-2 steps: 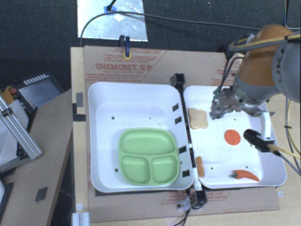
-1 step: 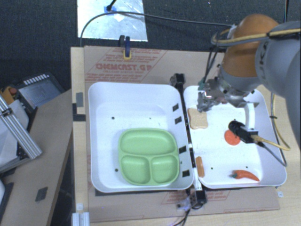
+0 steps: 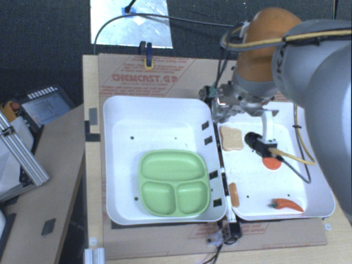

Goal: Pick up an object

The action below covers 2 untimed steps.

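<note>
The toast slice (image 3: 231,138) lay flat in the right bin (image 3: 254,181), by its left wall toward the far end. It was probably a light, stiff, smooth toy, best pinched across its narrow sides. The gripper (image 3: 222,112) hung over that bin's far left corner, just beyond the slice; whether it was open or closed I could not tell. A red disc (image 3: 271,163) sat mid-bin.

A green plate (image 3: 174,182) lies in the left bin (image 3: 118,111); the gripper (image 3: 221,113) hovers beside the toast (image 3: 231,139).
</note>
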Motion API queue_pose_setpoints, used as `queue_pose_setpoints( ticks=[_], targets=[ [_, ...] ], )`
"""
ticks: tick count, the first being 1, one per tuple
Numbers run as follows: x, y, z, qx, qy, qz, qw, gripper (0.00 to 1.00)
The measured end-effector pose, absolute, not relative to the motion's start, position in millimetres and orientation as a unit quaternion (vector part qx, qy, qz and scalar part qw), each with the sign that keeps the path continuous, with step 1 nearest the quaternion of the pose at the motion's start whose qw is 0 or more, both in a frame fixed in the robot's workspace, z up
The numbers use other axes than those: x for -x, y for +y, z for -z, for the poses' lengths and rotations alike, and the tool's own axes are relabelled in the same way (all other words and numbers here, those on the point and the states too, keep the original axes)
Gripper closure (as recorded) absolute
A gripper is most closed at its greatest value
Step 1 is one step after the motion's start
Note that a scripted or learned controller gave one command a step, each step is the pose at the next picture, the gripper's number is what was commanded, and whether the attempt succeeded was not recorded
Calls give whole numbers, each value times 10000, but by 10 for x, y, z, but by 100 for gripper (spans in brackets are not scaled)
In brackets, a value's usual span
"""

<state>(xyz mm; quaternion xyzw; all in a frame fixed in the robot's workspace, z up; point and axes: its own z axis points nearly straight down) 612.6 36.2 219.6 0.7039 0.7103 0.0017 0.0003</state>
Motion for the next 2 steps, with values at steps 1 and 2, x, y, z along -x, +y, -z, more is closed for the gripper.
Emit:
queue_pose_setpoints(
  ticks=[1,2],
  targets=[
    [-6364,875,-2305,-7036,7106,-26,6,100],
    [-6354,837,-2296,-7052,7090,-6,4,0]
  ],
)
